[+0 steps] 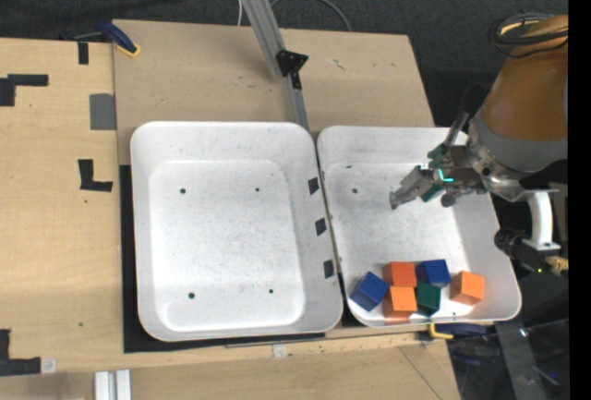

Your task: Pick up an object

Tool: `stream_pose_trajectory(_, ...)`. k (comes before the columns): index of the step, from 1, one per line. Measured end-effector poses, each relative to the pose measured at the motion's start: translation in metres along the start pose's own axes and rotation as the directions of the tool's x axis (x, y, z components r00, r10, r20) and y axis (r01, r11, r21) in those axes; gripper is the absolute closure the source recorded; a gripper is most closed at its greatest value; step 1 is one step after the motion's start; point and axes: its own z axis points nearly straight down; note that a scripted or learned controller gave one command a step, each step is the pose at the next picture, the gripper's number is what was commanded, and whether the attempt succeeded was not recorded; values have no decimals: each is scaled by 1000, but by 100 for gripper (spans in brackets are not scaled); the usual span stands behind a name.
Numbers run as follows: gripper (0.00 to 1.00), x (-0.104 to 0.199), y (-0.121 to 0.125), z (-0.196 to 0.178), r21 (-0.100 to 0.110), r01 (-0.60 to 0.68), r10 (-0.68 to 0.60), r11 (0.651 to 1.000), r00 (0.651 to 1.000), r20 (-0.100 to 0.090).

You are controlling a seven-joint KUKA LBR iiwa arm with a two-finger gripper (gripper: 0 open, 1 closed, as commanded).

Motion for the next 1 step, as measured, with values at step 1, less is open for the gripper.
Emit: stream_pose_trajectory(1,0,-1,8,48,5,-1,1,1000,1000,1)
